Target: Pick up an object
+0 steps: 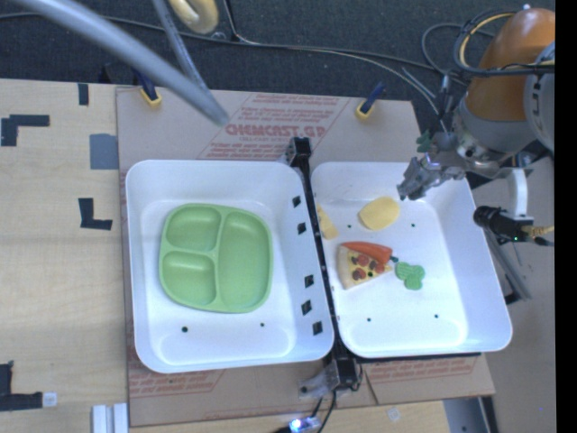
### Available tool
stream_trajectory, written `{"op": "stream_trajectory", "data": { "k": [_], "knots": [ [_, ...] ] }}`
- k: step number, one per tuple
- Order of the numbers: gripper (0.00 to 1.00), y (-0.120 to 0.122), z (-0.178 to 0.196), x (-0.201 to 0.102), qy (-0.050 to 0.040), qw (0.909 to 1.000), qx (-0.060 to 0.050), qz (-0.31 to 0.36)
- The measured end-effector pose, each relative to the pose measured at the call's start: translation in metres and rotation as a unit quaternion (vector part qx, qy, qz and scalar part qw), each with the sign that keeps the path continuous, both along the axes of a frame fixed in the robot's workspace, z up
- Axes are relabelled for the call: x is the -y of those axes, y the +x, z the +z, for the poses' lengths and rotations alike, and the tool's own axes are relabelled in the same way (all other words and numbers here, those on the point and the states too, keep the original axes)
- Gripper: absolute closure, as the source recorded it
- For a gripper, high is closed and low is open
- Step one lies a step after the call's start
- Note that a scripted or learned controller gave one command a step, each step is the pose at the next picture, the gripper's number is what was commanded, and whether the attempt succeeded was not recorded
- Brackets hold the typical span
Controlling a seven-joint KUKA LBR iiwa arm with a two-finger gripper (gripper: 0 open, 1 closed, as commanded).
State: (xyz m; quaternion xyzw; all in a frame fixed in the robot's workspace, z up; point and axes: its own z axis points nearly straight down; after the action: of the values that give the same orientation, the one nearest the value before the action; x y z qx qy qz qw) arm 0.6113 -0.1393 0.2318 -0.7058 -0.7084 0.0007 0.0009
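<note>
Claw (407, 190) state unclear, beside yellow piece (379, 213), pizza slice (361, 264), carrot (368, 250) near

- Light is even and fairly bright, falling from above; the two white bins (397, 332) look clean and almost washed out.
- Shadows are soft and short: a faint one lies under the green plate (216, 257) along its lower edge.
- The grey pole (108, 34) crossing the upper left is blurred and out of focus.
- The dark floor (361, 16) at the top is dim and grainy.
- The picture is somewhat soft overall, with little fine detail.
</note>
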Motion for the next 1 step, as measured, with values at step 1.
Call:
{"op": "stream_trajectory", "data": {
  "k": [1],
  "knots": [
    [1.0,-0.0131,-0.0062,-0.0426,0.0,1.0,0.0,0.0]
  ]
}}
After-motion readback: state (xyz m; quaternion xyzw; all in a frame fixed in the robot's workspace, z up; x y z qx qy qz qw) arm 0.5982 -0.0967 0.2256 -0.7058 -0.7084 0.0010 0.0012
